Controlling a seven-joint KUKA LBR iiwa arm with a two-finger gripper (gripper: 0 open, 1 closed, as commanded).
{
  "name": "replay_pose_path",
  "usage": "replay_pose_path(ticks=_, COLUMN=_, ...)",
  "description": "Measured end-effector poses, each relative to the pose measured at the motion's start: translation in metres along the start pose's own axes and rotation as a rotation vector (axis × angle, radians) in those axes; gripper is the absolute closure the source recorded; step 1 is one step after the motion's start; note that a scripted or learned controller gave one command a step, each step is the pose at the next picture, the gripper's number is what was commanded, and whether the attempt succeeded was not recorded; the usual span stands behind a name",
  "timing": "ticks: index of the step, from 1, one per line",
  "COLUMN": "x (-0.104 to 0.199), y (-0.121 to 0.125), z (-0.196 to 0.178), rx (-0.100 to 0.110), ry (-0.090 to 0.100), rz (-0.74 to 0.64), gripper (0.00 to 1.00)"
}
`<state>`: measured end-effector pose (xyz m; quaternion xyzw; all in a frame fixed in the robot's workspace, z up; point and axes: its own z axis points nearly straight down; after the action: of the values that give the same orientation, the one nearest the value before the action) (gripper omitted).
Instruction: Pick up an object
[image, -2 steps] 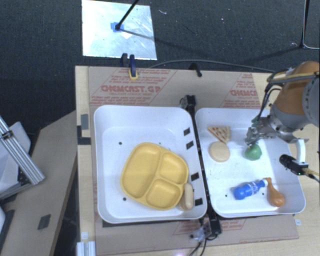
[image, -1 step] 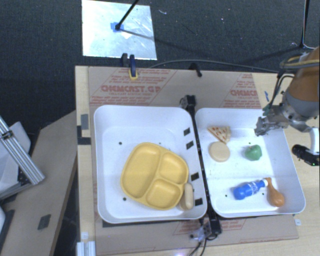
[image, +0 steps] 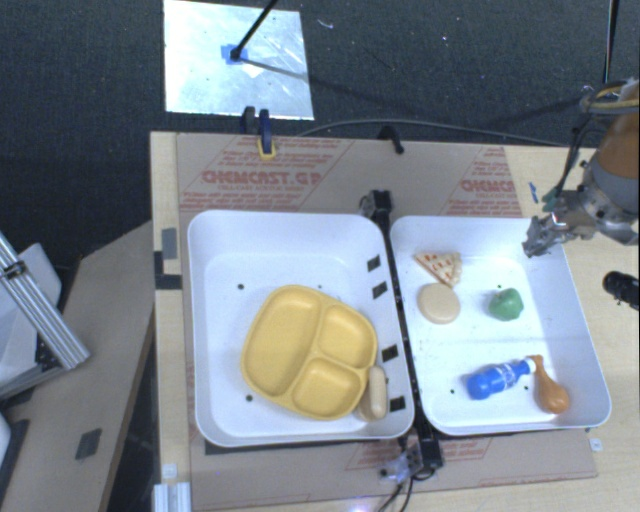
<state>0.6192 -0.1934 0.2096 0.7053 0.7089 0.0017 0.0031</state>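
Observation:
The right bin (image: 580, 300) holds several small objects: a triangular pizza-like slice (image: 438, 266), a round beige piece (image: 438, 303), a green lump (image: 507, 304), a blue bottle (image: 497, 379) lying on its side, and an orange drumstick shape (image: 548, 388). My gripper (image: 541, 237) hangs over the bin's far right corner, beyond and to the right of the green lump and apart from every object. Nothing is seen in its grasp.
The left bin (image: 220, 260) bears a yellow divided plate (image: 310, 350), with a beige roll (image: 375, 392) at the plate's near right edge. A black divider (image: 395, 310) runs between the bins. A metal rail (image: 35, 310) stands at far left.

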Motion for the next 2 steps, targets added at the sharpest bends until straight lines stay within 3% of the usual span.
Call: replay_pose_path(ticks=2, x=0.120, y=-0.032, z=-0.006, rx=0.006, ry=0.005, rz=-0.005, gripper=1.00)
